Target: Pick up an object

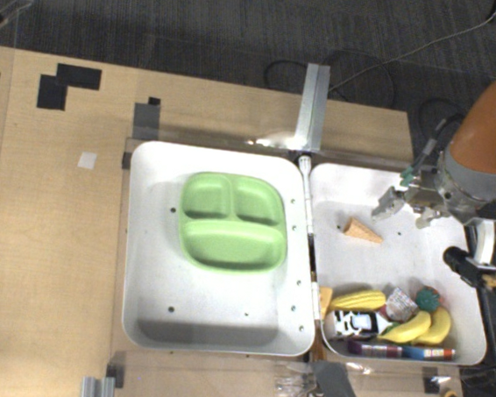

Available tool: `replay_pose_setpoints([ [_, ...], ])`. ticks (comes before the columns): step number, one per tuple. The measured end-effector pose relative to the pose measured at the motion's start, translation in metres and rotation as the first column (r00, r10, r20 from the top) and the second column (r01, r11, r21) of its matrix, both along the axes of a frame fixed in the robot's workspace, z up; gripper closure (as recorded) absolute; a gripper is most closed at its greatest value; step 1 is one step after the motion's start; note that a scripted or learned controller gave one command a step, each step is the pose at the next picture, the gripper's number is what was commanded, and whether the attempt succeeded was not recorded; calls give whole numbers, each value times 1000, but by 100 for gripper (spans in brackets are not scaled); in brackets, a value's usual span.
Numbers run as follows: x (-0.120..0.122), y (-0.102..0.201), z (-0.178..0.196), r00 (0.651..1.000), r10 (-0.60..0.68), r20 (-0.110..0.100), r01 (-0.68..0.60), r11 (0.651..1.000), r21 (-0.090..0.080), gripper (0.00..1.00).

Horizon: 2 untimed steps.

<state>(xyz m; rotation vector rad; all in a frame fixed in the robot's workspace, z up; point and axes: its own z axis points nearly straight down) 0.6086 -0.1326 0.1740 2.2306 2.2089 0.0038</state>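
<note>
From the camera above the table (43, 216) we see the grey arm (492, 144) with its orange band reaching in from the right, and the jaws (409, 204) hang over the far part of the right bin (341, 190). The two fingers stand spread apart with bare white bin floor showing between them, so we read the jaws as open and holding nothing

Just below the jaws and a little to their left lies a tan cone (363, 233), its tip pointing left, apart from the fingers and alone on the bin floor. Well below the jaws, along the near wall of the same bin, the other things are crowded together: a yellow corn-like piece (358, 300) at the left of the heap, a black-and-white item (356, 323) under it, a yellow banana (421, 329) to the right, a small crumpled grey thing (402, 300) and a teal piece (429, 299) above the banana, and a thin marker-like stick (399, 349) along the rim (we cannot make out its details)

Far to the left of the jaws, across the divider, the left bin (143, 314) holds a green divided plate (232, 221) with three compartments, lying flat near the bin's middle
</note>
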Motion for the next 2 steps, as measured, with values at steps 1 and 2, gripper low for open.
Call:
replay_pose_setpoints([
  [1,49,3,-85,999,52,7,-52,999,-2,0],
  [2,49,-39,-80,997,-79,6,79,997,-1,0],
])
